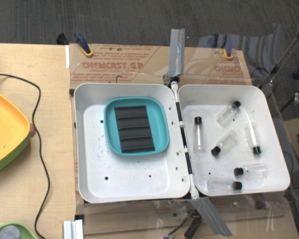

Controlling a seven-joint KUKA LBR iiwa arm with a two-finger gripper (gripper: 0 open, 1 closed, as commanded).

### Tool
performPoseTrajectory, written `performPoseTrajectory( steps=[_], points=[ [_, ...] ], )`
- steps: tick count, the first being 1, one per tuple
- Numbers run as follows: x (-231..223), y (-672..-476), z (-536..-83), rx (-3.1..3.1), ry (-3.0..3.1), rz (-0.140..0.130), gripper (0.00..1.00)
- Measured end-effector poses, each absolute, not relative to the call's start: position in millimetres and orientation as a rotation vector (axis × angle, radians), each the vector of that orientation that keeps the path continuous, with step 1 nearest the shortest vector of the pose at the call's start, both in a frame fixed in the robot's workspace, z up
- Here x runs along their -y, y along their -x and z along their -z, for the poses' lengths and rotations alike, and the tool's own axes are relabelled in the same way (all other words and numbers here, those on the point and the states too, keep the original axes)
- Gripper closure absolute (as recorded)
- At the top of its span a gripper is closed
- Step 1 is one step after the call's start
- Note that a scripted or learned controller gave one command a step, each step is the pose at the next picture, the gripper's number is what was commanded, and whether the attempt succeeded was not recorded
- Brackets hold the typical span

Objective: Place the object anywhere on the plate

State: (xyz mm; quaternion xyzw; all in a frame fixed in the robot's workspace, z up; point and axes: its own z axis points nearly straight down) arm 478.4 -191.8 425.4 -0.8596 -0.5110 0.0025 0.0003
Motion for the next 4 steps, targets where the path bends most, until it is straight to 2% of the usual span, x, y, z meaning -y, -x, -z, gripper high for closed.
performPoseTrajectory(
  steps=[1,3,4],
  points=[
    [213.7,-478.5,-440.3,1.39,2.817,-0.007,0.0],
    [218.5,-483.8,-439.9,0.987,2.982,-0.009,0.0],
    [222.3,-478.3,-439.6,0.769,3.045,-0.01,0.0]
  ],
)
